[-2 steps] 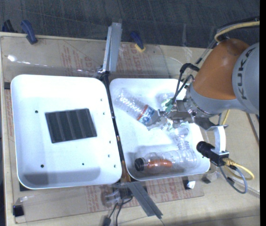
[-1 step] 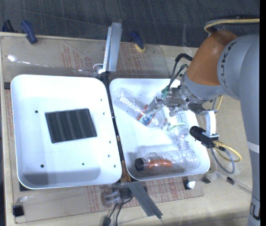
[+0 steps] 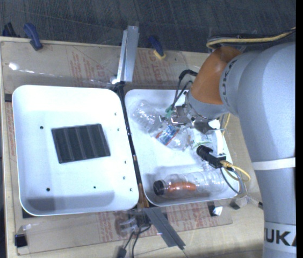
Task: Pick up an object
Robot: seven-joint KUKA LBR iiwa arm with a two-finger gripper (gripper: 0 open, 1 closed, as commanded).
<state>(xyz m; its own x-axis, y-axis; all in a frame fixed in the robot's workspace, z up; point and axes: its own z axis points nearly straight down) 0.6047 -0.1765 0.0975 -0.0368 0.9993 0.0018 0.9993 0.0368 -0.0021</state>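
So tbh the step in hand looks like the descent/grasp bit, and imo the way to do it well is to commit to one item and come straight down on it, not into the gap between two. The gripper (image 3: 186,123) sits low in the right bin (image 3: 141,98), over the clutter in its upper half. Can't tell what state it's in, the wrist and cabling block that.

Closest target is the crumpled clear bottle (image 3: 147,117), just left of the tool, w/ a small blue-labelled piece (image 3: 167,137) right below it, prob touching the tool tip but can't confirm. Another clear bottle w/ orange inside (image 3: 186,186) lies along the bin's near wall, well apart from the tool. Clear plastic is slippery and squashy, so I'd guess a side nudge just rolls it away.

Left bin (image 3: 28,160) has a dark ribbed slab (image 3: 80,142), not near anything.
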